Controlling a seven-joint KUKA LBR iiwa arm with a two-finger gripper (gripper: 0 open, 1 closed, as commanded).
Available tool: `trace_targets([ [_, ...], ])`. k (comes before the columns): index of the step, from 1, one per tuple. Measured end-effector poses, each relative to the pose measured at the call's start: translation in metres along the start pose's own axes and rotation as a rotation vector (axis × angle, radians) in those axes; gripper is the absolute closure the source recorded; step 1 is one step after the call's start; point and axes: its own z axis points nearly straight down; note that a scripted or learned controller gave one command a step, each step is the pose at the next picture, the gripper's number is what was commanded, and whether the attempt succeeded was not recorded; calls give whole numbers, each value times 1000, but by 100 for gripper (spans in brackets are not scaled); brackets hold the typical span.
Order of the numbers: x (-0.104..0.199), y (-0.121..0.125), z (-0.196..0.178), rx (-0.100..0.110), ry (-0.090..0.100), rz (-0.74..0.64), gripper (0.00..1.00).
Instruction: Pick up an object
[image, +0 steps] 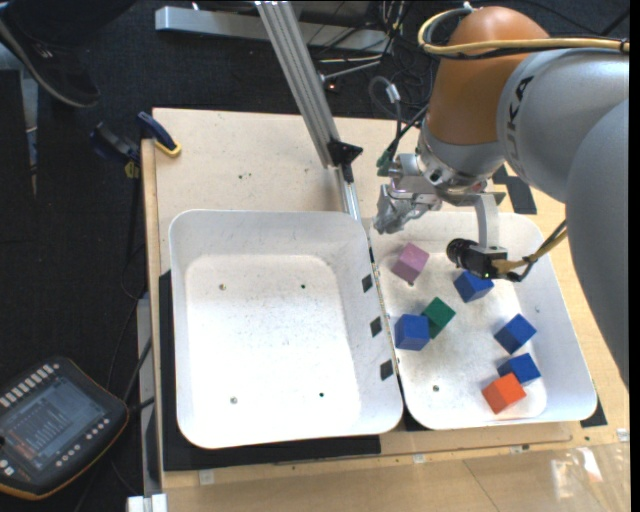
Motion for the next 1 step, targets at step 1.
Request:
trace_targets([
  [1, 60, 13, -3, -4, 0, -2, 100],
])
